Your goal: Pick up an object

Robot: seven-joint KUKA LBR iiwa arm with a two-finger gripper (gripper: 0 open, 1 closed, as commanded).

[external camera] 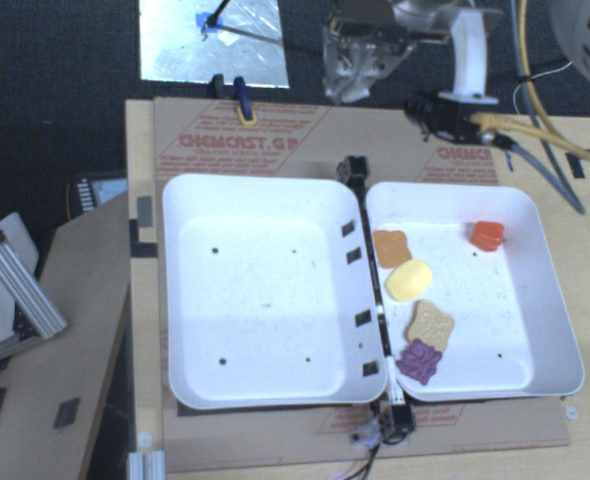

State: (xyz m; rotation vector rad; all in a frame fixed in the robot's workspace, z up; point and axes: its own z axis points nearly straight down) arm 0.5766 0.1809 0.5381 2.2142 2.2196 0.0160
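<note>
Closest to the camera is a purple grape-bunch toy [419, 361] at the near left corner of the right bin [535, 298]. The gripper [353, 68] hangs over the far edge of the bench, can't tell how its fingers are set. Five items total, one each, all in the right bin: grapes, tan toast slice [430, 322], yellow lemon-ish lump [408, 280], orange-brown piece [391, 247], red block [488, 235]. The left bin [205, 268] sits right beside it.

Two bins side by side on the bench

The right bin [535, 298] holds five items: four in a line along its 9 o'clock wall, one [487, 235] apart toward 1 o'clock. The left bin [190, 268] sits beside it.
</note>
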